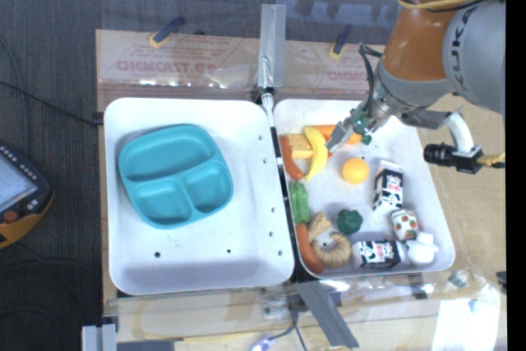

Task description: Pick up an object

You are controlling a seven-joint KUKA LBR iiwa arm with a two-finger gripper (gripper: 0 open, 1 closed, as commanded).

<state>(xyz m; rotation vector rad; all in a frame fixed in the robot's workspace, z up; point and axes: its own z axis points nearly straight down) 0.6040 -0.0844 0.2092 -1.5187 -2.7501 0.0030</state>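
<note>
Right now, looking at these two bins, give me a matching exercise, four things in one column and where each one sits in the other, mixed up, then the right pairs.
Things:
1. blue tray
2. banana
3. orange ball
4. gripper

Places:
A. middle of the right bin
B. over the right bin's far end
C. left bin
D. right bin, near the divider

Pairs: 1-C, 2-D, 3-A, 4-B

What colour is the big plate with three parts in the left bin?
The divided plate is turquoise blue, plain with no pattern, seen best in the camera view.
</note>
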